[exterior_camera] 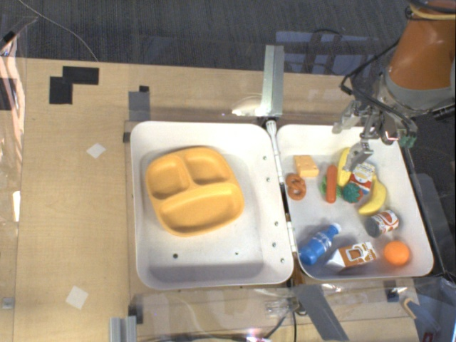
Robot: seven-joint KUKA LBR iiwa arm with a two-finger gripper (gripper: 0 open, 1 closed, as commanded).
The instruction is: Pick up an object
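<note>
Right white bin: assorted toy items, none lifted.
Tool hangs above the curved yellow plastic banana and green-red carton; grip state cannot be told; pick not yet made.

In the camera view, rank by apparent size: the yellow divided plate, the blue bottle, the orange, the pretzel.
1. Yellow divided plate, by far the largest.
2. Blue bottle.
3. Orange and pretzel look about alike; no ranking.
</note>
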